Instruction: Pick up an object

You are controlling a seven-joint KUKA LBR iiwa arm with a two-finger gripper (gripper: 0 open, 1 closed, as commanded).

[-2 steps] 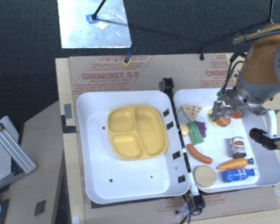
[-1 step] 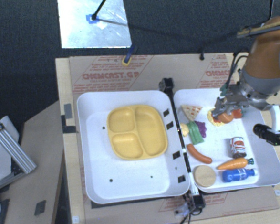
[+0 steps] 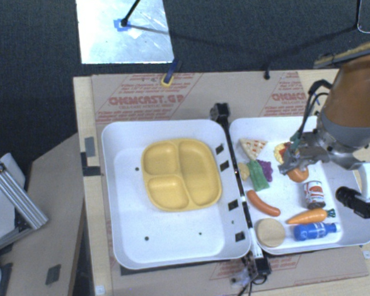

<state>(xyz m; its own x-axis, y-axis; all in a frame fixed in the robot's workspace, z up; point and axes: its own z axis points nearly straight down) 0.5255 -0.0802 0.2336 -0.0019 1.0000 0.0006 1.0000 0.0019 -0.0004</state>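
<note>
The likeliest target I can see is the small orange piece (image 3: 298,174) in the right bin (image 3: 367,226), lying directly under the gripper (image 3: 293,160) and partly hidden by it. Whether the jaws are spread or closed I cannot tell — the grey head blocks them, and nothing shows clearly between them, so I won't call it a hold.

Around that spot the bin is crowded, which I judge makes a clean grab harder: a small can (image 3: 314,194) just below, a carrot (image 3: 310,216) and a blue bottle (image 3: 315,231) nearer the front wall, a sausage (image 3: 263,202), a round biscuit (image 3: 271,232), a green-and-purple piece (image 3: 260,173) and a pizza slice (image 3: 254,147) toward the divider.

The left bin (image 3: 125,243) carries a yellow divided plate (image 3: 177,175) — probably the place for drop-offs. Both bins sit on cardboard on the table (image 3: 54,178).
</note>
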